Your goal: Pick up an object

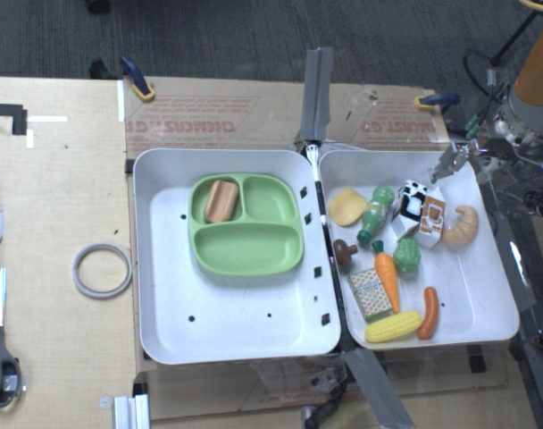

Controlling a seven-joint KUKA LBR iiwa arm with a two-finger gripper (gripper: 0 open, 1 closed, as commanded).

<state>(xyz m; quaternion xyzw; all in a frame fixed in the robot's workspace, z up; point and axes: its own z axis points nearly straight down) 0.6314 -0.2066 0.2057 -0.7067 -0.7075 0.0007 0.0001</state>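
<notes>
The right bin (475,286) holds several toy foods: a yellow piece (347,206), a green bottle (376,211), a black-and-white carton (412,200), an orange-and-white box (431,221), a croissant (463,225), a broccoli (406,255), a carrot (388,280), a corn cob (393,327) and a red sausage (429,312). My gripper (449,162) hangs over the bin's far right corner, above and to the right of the carton. It touches none of the toys.
The left bin (164,293) holds a green divided plate (254,244) with a bread roll (221,200) in one compartment. A grey ring (102,269) and scissors (2,369) lie on the bench to the left. Cables and the arm (526,105) crowd the right side.
</notes>
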